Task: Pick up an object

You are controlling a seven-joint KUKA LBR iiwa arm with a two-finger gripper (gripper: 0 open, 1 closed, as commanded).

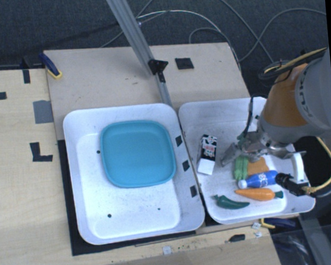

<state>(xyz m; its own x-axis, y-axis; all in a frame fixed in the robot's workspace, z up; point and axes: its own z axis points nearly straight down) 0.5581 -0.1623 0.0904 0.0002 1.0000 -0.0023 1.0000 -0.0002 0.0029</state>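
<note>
I see the gripper (237,151) low in the right bin (222,115), above the green object (240,167); jaws' state unclear.

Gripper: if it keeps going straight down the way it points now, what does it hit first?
Most likely the green object lying just under the gripper in the right bin, next to the blue bottle. Height above it is unclear from this slanted view, so treat that as a best guess.

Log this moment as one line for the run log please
task: pick up object | hand: low in right bin, over green item | grasp: unconfirmed | left bin: teal plate
</note>
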